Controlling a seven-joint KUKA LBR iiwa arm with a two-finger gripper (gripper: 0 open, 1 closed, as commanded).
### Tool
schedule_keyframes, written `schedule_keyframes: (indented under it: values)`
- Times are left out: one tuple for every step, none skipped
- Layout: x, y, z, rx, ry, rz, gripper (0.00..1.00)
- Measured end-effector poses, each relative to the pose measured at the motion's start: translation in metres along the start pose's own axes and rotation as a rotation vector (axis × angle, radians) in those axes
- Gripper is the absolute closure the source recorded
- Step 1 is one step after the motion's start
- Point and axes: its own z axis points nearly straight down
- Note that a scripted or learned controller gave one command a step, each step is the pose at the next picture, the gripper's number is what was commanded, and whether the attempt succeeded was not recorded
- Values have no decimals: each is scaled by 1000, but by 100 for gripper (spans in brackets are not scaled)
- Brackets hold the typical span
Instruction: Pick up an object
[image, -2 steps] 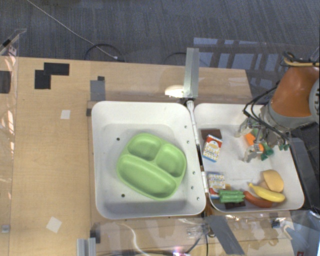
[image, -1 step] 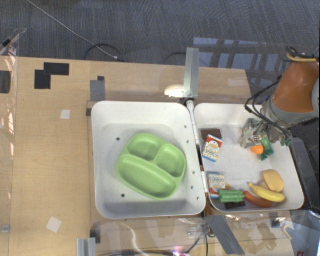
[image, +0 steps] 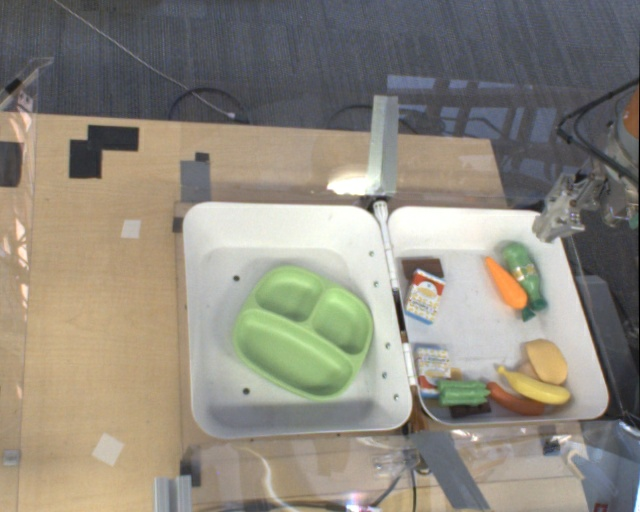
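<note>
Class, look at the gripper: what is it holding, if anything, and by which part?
Nothing is held. The gripper hovers at the right bin's upper right corner, nothing between its fingers.

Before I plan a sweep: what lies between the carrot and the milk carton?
Camera view: bare white bin floor between the carrot and the milk carton.
</note>
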Motion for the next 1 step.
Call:
schedule_keyframes:
  values:
    - [3, 1, 8, -4, 15, -1, 0]
